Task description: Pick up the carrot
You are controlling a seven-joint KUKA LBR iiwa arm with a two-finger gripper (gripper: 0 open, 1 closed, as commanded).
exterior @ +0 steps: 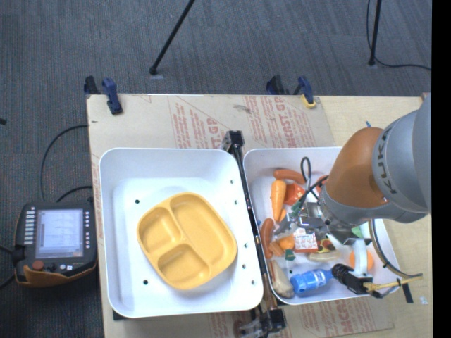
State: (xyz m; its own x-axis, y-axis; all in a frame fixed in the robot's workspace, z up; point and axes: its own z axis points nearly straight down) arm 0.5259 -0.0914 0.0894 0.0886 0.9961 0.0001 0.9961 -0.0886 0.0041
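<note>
carrot first: line up before closing

carrot [278,197] lies lengthwise in the right bin [257,162], up and to the left of the gripper [301,225], near a red pepper [289,175]. whether the fingers are spread or pressed together i cannot tell (the wrist hides them). judged best: shift toward the carrot's middle, straddle it across its width, and descend clear of the sausage [266,235] just beside.

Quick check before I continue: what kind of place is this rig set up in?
Likely a robotics lab or test cell, not a kitchen. The plywood bench is clamped at its edge, a teach pendant lies on the carpet beside it, and tripod legs stand behind.
</note>
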